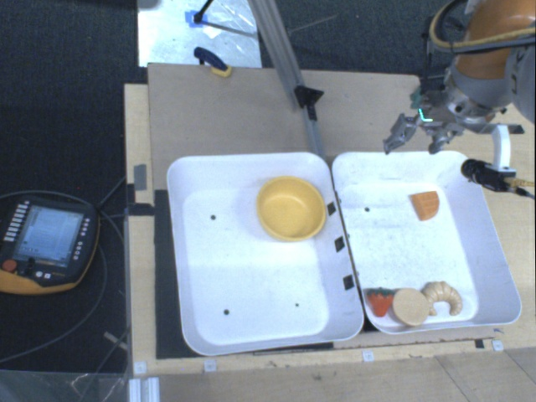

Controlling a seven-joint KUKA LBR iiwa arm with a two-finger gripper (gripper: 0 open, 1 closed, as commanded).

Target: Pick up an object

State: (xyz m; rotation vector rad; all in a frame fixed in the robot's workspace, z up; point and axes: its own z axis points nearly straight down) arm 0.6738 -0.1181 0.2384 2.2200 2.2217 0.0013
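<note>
The gripper (415, 137) is held spread and unladen above the right bin's (496, 249) far rim; the orange wedge (425, 205) lies just nearward

Yellow bowl (291, 208) smooth glossy plastic; white bins (251, 325) matt plastic; bench (234, 107) matt brown board.

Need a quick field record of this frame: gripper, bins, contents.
gripper: fingers spread, nothing between them, above the far edge of the right bin
left bin: holds yellow bowl near its far right corner
right bin: holds orange wedge in the far part; red item, tan round disc and croissant-shaped piece clustered at the near edge
pick: not yet made
</note>
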